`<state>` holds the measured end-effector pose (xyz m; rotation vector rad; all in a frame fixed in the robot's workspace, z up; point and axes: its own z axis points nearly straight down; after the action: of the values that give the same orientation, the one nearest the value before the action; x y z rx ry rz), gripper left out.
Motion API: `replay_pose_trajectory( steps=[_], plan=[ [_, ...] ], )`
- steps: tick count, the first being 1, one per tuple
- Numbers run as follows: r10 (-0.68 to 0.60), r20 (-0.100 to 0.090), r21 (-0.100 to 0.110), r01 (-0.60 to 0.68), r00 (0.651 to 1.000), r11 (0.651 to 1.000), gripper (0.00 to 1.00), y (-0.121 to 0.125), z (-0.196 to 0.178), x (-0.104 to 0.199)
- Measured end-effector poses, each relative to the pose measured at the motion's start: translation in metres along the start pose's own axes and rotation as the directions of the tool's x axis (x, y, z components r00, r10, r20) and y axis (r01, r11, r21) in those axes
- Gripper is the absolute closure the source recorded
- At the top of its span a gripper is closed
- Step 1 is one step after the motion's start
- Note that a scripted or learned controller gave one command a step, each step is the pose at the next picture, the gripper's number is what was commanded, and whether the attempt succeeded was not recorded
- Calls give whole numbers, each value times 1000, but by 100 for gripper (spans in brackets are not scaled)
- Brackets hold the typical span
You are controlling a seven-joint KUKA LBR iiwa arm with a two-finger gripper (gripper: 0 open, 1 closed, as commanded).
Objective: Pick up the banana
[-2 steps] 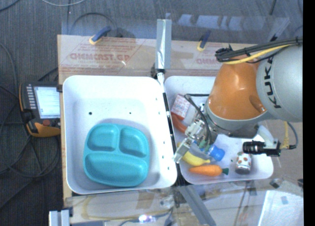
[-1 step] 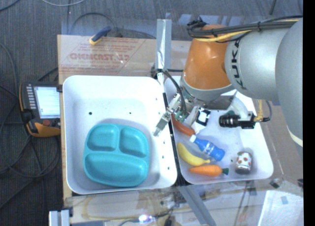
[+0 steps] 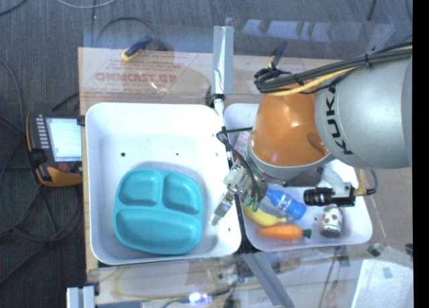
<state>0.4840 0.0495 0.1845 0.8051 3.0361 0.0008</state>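
Looming orange-banded arm [image 3: 295, 132] overhangs banana [image 3: 265, 217], just beside end effector [image 3: 231, 196].

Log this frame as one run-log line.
arm: over right bin | gripper: at the bins' divider, no object seen held | banana: lying in right bin beside carrot and bottle | pick: not done

Bright, even light falls from above, washing the white bins [image 3: 161, 115] nearly to glare and leaving a soft sheen on the orange band [image 3: 288, 132]. Shadows stay faint and short. The picture is slightly soft overall, with the dark floor [image 3: 40, 31] dim and grainy.
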Motion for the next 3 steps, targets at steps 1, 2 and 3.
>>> replay_pose_trajectory(
  steps=[1, 2, 3],
  plan=[
    [-301, -1, 1, 301, 954, 954, 0, -57, 1, -43],
    [-152, 1, -1, 152, 988, 988, 0, 50, -168, -78],
    [-367, -2, 0, 367, 930, 930, 0, 33, 1, -35]
  ],
)
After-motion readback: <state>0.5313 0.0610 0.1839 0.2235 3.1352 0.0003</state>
